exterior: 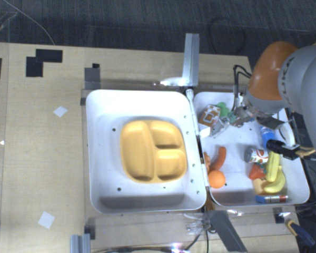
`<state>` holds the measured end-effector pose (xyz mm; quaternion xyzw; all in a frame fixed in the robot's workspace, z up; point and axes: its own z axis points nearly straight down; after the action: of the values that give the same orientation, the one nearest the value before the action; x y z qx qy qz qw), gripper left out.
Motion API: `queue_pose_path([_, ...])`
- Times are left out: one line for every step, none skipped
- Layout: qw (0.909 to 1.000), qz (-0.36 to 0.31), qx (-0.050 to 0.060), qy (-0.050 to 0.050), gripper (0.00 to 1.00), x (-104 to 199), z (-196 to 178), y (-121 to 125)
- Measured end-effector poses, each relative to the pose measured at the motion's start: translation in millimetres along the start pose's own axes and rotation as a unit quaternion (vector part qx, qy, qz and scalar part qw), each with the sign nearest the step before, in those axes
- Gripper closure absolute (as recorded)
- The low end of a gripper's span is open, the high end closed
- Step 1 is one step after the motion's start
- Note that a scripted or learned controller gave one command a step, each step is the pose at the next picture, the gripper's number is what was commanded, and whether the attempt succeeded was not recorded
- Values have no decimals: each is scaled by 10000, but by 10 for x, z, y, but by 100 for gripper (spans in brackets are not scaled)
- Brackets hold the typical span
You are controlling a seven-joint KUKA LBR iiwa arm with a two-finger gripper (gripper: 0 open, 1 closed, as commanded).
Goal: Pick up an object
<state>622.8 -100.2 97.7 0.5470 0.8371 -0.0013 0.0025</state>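
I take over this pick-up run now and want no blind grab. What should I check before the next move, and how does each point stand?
1. Claw is over the right bin, where the objects lie: ok.
2. Claw is near a target, the brown and white packet at the bin's upper left: ok.
3. Nothing already between the claw's tips: cannot tell, too small and blurred.
4. Other objects lie apart from the claw: orange ball, sausage and banana sit lower in the bin: ok.
5. Left bin holds the yellow tray, away from the arm: ok.
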Motion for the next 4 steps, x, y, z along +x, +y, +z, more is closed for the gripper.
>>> queue_pose_path([9960, -893, 32, 61, 0, -472, 98, 265])
queue_pose_path([8903, -4552, 51, 46, 0, -284, 90, 353])
queue_pose_path([8528, -5222, -46, -27, 0, -90, 86, 104])
queue_pose_path([8628, -5055, -29, -37, 0, -578, -321, -568])
